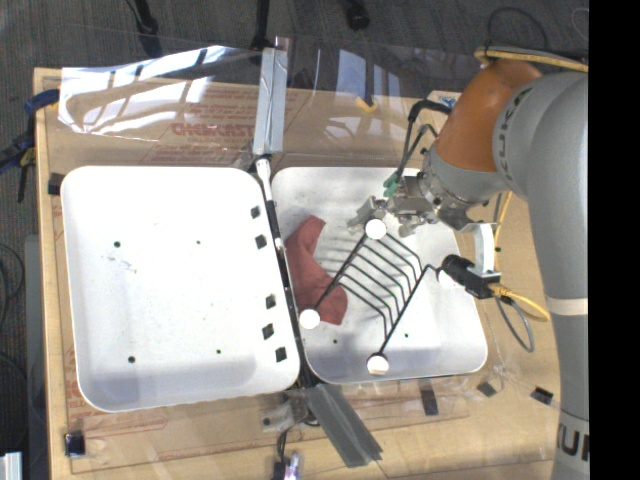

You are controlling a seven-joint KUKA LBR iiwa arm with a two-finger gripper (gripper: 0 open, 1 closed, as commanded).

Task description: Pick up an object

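In the right bin (450, 353) there are two things. A black wire rack (385, 268) with parallel bars and three white round feet lies near the middle of this bin, and one foot is close to the bin's near edge. A dark red cloth (312, 260), folded and a little crumpled, lies along the bin's left wall; one wire of the rack crosses over its lower end.

The pincer (400, 208) is at the far edge of the rack, just above one white foot. It is small and mixed with cables, so I cannot tell if it is released or clenched, or if it touches the rack.

On the counter (200, 128), behind the left bin (160, 288), red printed letters show under shiny plastic, but they are too blurred to read.
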